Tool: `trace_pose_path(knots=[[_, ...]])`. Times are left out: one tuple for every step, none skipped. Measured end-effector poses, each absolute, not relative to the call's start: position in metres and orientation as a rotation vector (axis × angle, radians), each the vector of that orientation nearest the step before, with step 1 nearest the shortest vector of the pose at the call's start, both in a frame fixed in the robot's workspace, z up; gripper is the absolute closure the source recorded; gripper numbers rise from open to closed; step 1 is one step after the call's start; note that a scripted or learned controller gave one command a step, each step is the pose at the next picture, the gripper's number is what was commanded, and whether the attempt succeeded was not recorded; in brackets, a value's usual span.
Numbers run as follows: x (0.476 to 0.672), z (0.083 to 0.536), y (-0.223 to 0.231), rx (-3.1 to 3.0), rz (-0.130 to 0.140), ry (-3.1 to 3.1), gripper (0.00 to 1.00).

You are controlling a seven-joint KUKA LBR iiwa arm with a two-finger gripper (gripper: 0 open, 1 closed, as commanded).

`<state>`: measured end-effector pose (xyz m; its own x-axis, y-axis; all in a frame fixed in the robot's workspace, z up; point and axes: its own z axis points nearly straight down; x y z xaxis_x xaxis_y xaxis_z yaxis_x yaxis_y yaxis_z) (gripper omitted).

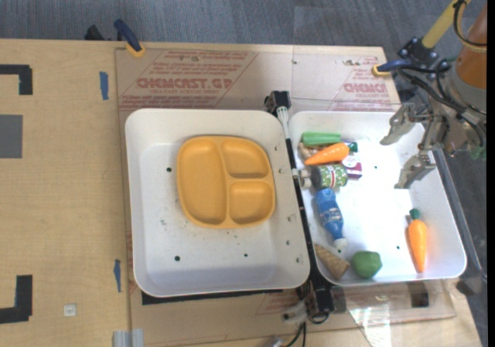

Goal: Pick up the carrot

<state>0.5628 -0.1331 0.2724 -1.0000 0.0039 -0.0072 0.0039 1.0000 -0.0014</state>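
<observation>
The gripper [410, 154] hangs over the upper right part of the right bin [387, 218], its two fingers spread apart with nothing between them; one fingertip points up and to the view's left, the other down and left. There are two carrots. One carrot [417, 241] lies below the gripper, near the bin's right wall, orange body running down the view and green top toward the gripper, well clear of the fingers. The second carrot [326, 154] lies to the gripper's left across a stretch of bare white floor, tilted, at the bin's upper left. Just above it is a green stick-like item [321, 137] (possibly a bean or pepper, the view is too coarse to say), and just below it a small bottle with a green label [331, 177] lying on its side. Further down from that, still left of the gripper, is a blue bottle [329, 214], then a tan cone-shaped piece [332, 262] and a green round item [367, 263] by the bin's lower edge. Far to the gripper's left, the left bin [155, 253] holds a yellow divided plate [224, 180], lying flat. Both bins rest on a brown board [62, 183] with printed cardboard [201, 79] under their upper edge.
</observation>
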Motion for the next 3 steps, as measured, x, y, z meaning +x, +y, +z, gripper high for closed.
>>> trace_pose_path(knots=[[0.525, 0.185, -0.195, -0.573, 0.001, 3.088, 0.0], [0.491, 0.156, -0.225, -0.557, 0.001, 3.09, 0.0], [0.494, 0.098, -0.214, -0.632, -0.007, 3.066, 0.0]])
